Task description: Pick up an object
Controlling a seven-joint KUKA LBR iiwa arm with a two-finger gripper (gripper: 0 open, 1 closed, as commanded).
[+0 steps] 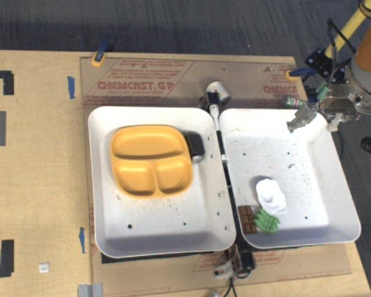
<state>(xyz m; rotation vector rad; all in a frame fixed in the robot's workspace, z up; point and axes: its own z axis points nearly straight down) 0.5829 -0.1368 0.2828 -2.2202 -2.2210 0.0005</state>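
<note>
My gripper (311,126) hovers over the far right corner of the right bin (321,166), its two fingers spread apart and open with nothing between them. A white object (271,195) lies near the front of that bin, with a green object (268,221) and a brown block (247,218) just in front of it. All three are well to the front left of the gripper. In the left bin (105,190) a yellow divided tray (151,159) lies flat, and a small black object (195,146) sits against its right side.
The two bins meet along a raised rim (224,166) down the middle. A black and white fixture (215,94) stands behind the rim. Cables and the arm's wrist (346,98) crowd the far right. Cardboard (173,79) lies under the bins.
</note>
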